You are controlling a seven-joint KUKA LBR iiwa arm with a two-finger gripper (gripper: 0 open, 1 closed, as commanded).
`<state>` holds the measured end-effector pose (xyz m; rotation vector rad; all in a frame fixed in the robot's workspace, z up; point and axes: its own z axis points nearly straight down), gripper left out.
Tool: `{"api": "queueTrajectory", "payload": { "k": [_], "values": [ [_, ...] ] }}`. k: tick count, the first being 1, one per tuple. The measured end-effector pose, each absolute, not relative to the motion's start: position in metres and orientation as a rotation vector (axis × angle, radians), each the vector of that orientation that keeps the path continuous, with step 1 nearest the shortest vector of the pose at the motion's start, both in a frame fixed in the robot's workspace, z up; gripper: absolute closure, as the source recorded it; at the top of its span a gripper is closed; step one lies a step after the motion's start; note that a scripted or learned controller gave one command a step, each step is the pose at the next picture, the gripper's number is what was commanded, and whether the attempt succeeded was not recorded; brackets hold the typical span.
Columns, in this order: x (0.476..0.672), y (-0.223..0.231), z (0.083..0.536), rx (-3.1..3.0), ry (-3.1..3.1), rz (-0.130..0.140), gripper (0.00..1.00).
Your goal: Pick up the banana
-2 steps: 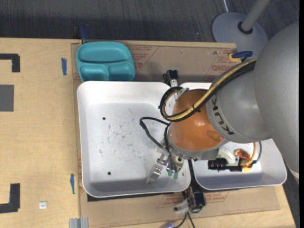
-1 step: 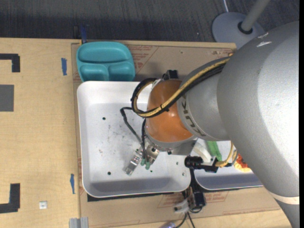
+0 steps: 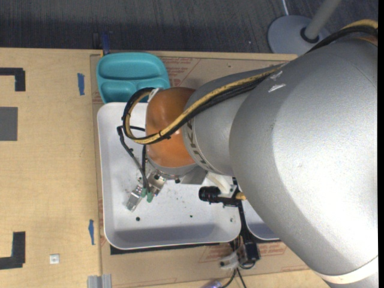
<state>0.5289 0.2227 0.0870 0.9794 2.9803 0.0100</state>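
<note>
Grey arm (image 3: pixel 288 155) covers the white bin (image 3: pixel 114 221) near the bench's (image 3: pixel 48 161) far edge — you're mid-reach; hand state can't be told; next, find the banana.

smooth matt grey arm (image 3: pixel 300 161), glossy orange band (image 3: pixel 165 134), white plastic-looking bin (image 3: pixel 114 179), matt teal tray (image 3: pixel 129 74), cardboard-like bench (image 3: pixel 48 161).

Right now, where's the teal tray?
The teal tray sits at the top left of the camera view, on the bench just beyond the far edge of the left white bin, beside the arm's orange band.
</note>
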Motion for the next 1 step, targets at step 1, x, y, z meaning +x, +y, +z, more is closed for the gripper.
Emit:
{"api": "queueTrajectory", "payload": {
  "k": [1],
  "values": [
    [0.5229,0.2246,0.1495,1.147,2.923,0.002,0.0]
  ]
}}
